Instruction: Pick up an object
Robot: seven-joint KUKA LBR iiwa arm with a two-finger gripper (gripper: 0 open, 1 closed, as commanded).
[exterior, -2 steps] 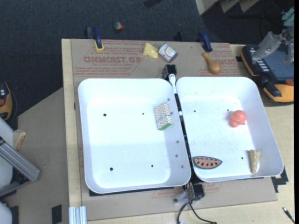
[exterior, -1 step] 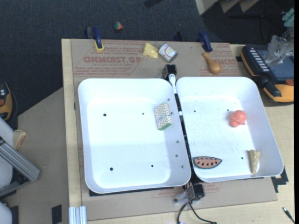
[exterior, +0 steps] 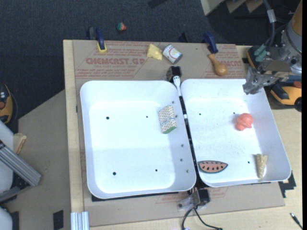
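Note:
In the right bin (exterior: 218,92) lie a pink-red lumpy toy (exterior: 243,121), a watermelon slice (exterior: 212,166) near the front rim, and a pale tan piece (exterior: 260,165) at the front right corner. A small patterned box (exterior: 167,118) rests in the left bin (exterior: 120,143) near its right wall. My gripper (exterior: 251,86) hovers over the back right corner of the right bin, above and right of the pink toy, with nothing seen between its fingers.
On the board behind the bins sit a yellow wedge (exterior: 154,52), a small white carton (exterior: 172,53) and a brown pear-shaped toy (exterior: 218,64). Blue clamps (exterior: 100,39) hold the board's back edge. A yellow object (exterior: 287,94) lies right of the bins.

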